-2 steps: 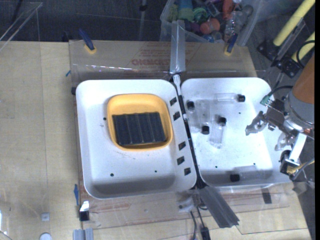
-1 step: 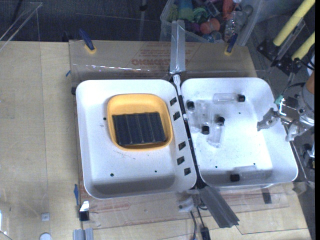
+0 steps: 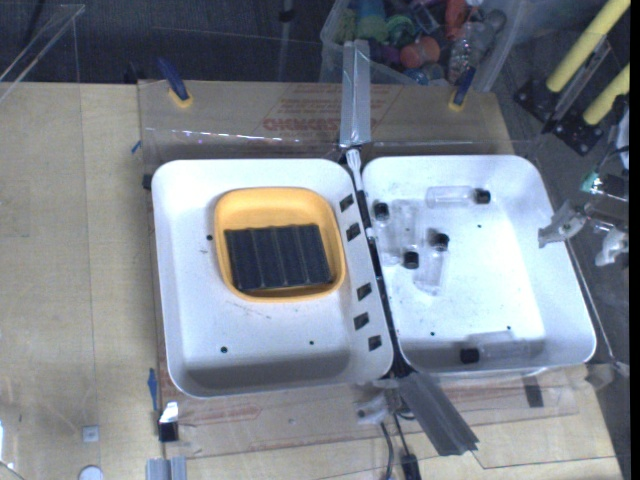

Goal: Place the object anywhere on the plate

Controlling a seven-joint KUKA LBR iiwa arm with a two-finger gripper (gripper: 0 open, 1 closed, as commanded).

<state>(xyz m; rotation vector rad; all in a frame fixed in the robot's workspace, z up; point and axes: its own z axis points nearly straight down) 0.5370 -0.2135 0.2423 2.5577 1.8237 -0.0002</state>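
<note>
**Dark object on the plate**

The dark ribbed object lies on the yellow plate in the left bin. Clear small bottles lie in the right bin. I cannot tell the state of the jaws.

Light falls evenly from above, bright enough that the 2 white bins, the left bin and the right bin, look nearly washed out, with little surface detail. Shadows are soft and short, darkest in the strip under the bins' near edges. The yellow plate glows warmly, with a faint sheen on its rim. The far background is dim. The whole picture is slightly soft and grainy, and small clear items in the right bin blur into the white.
</note>
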